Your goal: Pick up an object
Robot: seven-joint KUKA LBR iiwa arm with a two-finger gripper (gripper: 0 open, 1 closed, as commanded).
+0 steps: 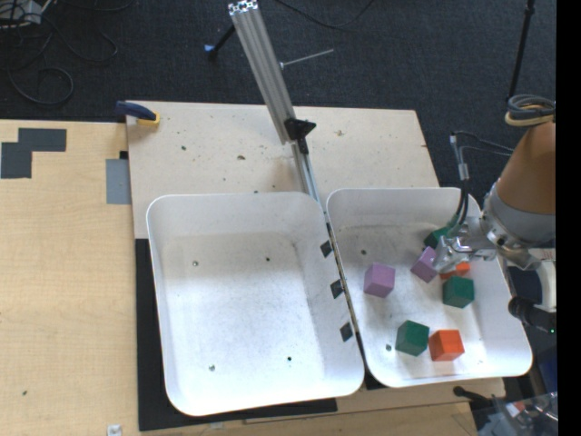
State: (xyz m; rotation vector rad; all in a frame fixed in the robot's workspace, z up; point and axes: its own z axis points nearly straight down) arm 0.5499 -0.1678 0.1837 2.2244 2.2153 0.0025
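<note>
My arm: I reach in from the right, orange band above my wrist, and come down over the right bin [508,357]
My gripper [445,254]: low in the far-right part of that bin — whether it is spread or closed I cannot tell, the metal end is too small and cluttered to read
Purple block by my gripper [424,265]: just left of the metal end, touching or nearly so; I cannot say that I grasp it
Second purple block [379,280]: further left, near the middle of the bin, lying apart from the others
Green block, right [458,292]: just nearer than my gripper, close under it
Orange scrap [462,267]: a small patch showing between my gripper and that green block
Green block, near [412,338]: towards the near edge, just beside the orange block [446,344] on its right
Left bin [182,371]: white, speckled with dark spots
Aluminium rail [263,66]: slants down from the far side to the join between the two bins
</note>
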